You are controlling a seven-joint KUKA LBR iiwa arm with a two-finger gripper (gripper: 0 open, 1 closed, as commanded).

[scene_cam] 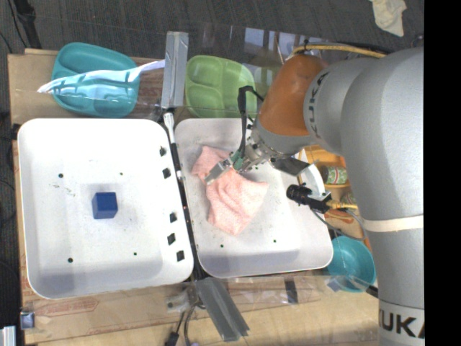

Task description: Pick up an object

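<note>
Two shallow white bins sit side by side on the bench. The left bin holds a small blue cube, lying a little left of the bin's middle, well apart from every wall. The right bin holds a pink cloth, which lies in the upper half of the bin, nearer the divider than the right wall.

The cloth is pale pink and crumpled, with soft folds. It shows two bunched parts: a smaller lump toward the upper left and a broader, flatter fold spreading down toward the bin's middle. Its surface looks like thin towel fabric.

The gripper is down in the right bin at the cloth's upper edge, touching it or just above it. Whether its tips are spread or closed on the fabric cannot be told. The grey arm with its orange band reaches in from the right and covers that bin's upper right corner.

Behind the bins lie a teal dish and a green dish.
</note>
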